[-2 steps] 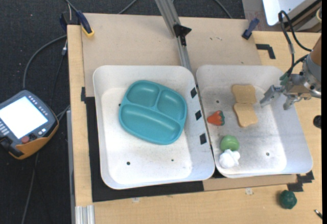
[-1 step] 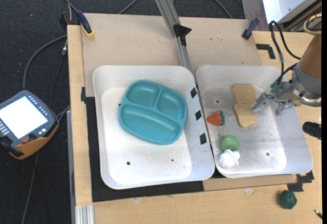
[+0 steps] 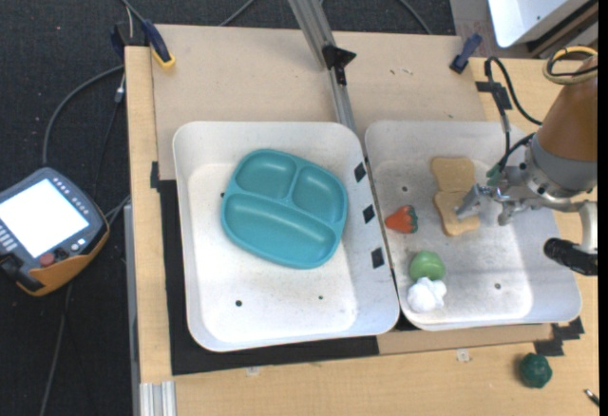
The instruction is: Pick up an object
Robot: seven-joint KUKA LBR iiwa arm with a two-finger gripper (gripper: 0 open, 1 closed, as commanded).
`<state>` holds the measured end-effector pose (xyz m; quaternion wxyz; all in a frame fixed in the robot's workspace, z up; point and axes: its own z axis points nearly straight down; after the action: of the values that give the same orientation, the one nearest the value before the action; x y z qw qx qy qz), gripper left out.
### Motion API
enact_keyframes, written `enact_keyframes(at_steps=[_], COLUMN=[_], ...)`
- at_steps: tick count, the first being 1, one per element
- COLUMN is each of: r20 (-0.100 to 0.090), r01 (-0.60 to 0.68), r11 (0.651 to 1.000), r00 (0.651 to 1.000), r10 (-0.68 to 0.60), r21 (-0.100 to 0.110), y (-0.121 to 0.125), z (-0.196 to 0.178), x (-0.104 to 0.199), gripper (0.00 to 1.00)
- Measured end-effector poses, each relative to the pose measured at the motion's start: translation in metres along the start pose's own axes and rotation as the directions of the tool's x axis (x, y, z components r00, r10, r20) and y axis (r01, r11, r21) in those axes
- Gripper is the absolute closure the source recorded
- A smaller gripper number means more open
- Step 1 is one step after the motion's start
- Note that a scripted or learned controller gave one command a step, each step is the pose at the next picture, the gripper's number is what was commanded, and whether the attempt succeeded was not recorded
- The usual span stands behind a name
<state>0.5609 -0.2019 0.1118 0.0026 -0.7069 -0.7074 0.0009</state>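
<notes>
Reaching in over the right bin point(image 3: 551, 305) from its right edge, the gripper point(image 3: 478, 205) hangs low above the lower of two bread slices point(image 3: 458, 215). Whether it is spread or clenched cannot be told, and no object shows in its grasp. The likely target is that slice, lying toward the bin's middle, directly at the tool's tip; touching or just apart cannot be told. A second slice point(image 3: 453, 172) lies just behind it. A strawberry point(image 3: 402, 220) sits by the left edge; a green ball point(image 3: 427, 265) and a white lump point(image 3: 427, 294) lie near the front left corner. The left bin point(image 3: 204, 310) bears a teal plate point(image 3: 284, 207), well apart.
</notes>
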Motion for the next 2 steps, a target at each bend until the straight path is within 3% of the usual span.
enact_keyframes(at_steps=[1, 2], r20=[0.000, 0.003], r01=[-0.001, 0.000], r11=[1.000, 1.000], r00=[1.000, 1.000], r10=[0.001, 0.000], r21=[-0.008, -0.019], y=[0.003, 0.006], z=[0.022, 0.008], x=[0.000, 0.000], gripper=[0.00, 1.00])
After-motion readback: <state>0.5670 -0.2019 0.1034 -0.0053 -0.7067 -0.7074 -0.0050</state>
